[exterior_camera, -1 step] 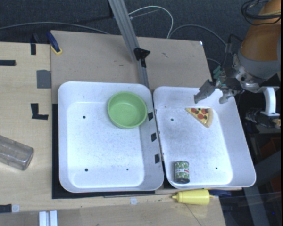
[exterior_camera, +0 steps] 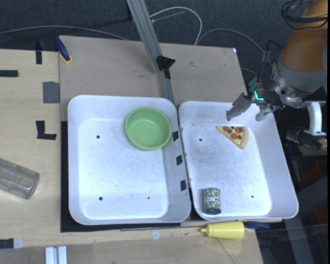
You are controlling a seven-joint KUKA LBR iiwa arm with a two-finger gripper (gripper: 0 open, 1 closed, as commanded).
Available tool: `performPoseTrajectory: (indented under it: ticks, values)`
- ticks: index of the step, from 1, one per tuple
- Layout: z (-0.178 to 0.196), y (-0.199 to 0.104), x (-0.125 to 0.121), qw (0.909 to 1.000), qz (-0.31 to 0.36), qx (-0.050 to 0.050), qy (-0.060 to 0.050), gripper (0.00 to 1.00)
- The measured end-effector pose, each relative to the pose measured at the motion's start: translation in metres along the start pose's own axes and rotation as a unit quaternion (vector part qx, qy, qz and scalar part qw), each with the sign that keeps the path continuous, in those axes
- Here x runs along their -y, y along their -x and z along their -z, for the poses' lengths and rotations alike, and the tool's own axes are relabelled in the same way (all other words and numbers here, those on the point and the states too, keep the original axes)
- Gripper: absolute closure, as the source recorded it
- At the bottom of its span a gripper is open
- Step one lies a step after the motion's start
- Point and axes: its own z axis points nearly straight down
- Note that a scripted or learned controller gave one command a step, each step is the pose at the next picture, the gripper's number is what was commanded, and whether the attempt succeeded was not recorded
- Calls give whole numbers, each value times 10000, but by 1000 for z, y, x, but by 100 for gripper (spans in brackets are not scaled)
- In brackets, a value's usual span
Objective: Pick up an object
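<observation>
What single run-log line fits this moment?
gripper: open, above right bin far edge | nearest: pizza slice | held: nothing

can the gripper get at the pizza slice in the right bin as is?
Probably yes. The gripper hangs open just above the pizza slice, which lies flat and alone, away from the can.

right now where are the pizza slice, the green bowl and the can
pizza slice [exterior_camera: 234,134], camera view, middle of its topping
green bowl [exterior_camera: 148,128], camera view, inside floor of the bowl
can [exterior_camera: 212,201], camera view, its side label

arm [exterior_camera: 305,43] cut off at right edge
</observation>
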Motion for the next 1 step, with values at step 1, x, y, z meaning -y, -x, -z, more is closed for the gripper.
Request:
performPoseTrajectory:
  ticks: [1]
  values:
    - [-48,-1,9,10000,-6,2,-23,0]
